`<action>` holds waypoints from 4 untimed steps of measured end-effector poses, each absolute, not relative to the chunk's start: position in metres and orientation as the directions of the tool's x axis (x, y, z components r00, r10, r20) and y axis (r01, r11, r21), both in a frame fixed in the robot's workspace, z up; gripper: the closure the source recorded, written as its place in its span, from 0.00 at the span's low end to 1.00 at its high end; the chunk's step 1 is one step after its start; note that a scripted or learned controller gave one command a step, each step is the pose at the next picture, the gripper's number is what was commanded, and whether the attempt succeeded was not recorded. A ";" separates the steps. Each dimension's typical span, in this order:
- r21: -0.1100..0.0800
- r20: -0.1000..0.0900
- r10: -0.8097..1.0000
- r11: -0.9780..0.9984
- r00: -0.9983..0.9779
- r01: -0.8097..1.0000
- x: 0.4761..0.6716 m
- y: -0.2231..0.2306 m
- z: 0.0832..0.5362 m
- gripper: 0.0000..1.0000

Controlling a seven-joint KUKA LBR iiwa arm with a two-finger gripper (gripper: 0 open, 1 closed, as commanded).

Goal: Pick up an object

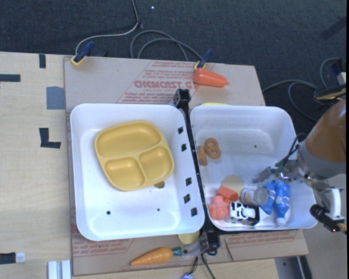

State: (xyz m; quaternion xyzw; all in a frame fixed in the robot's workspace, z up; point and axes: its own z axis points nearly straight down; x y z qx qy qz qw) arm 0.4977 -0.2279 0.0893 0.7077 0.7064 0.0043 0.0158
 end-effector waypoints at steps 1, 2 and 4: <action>0.011 -0.006 1.000 0.006 -0.006 1.000 0.520 -0.144 0.087 0.00; 0.004 -0.003 1.000 -0.001 0.001 1.000 0.523 -0.174 0.150 0.00; 0.009 -0.006 1.000 -0.001 0.001 1.000 0.538 -0.191 0.190 0.00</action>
